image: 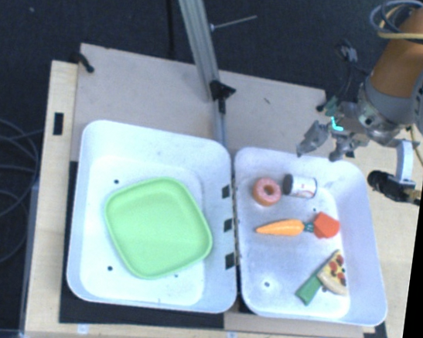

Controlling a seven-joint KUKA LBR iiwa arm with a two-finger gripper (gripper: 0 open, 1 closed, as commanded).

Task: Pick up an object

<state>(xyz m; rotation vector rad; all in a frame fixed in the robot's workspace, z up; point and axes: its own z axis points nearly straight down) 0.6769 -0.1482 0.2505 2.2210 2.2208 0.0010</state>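
My gripper [325, 148] hangs open above the far edge of the right bin [361, 299], with nothing between its fingers. Below it in that bin lie a small dark-capped white jar [300, 186] on its side and a pink frosted donut [267, 191]. Further forward are an orange carrot [281, 227], a red-orange block [327, 226], a pizza slice [334, 272] and a green block [308, 289]. The jar is the nearest thing to the gripper, a little toward the front.
The left bin [81, 263] holds a light green square plate [157, 227]. A slanted metal pole [201, 46] rises from behind the bins near their shared edge. Cables lie on the floor at the far left.
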